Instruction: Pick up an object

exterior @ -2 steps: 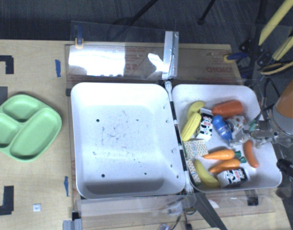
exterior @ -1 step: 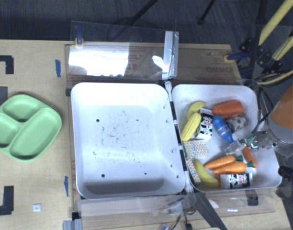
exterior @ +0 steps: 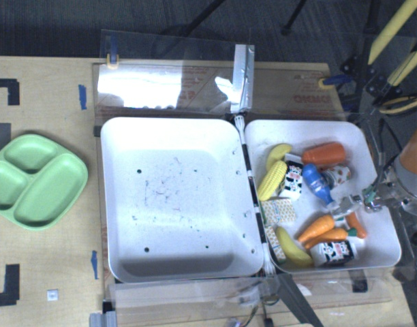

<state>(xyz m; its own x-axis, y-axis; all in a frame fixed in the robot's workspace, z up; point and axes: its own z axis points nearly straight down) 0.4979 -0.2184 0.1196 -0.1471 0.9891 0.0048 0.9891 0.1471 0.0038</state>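
The right bin (exterior: 384, 249) holds a pile of toy food. At its back lie a yellow banana (exterior: 279, 152) and an orange bottle (exterior: 324, 153). A corn cob (exterior: 272, 180), a black-and-white carton (exterior: 294, 180) and a blue bottle (exterior: 317, 183) sit mid-bin. Two carrots (exterior: 317, 227), a second banana (exterior: 293, 246) and a cow-patterned bottle (exterior: 334, 251) lie toward the front. My gripper (exterior: 360, 199) reaches in from the right edge, low over the bin's right side, just above the carrots and right of the blue bottle.
The left bin (exterior: 174, 196) stands beside the right one, sharing a central rim. A green divided plate (exterior: 35, 180) rests on the bench at far left. A clear plastic panel (exterior: 174, 80) stands behind the left bin.
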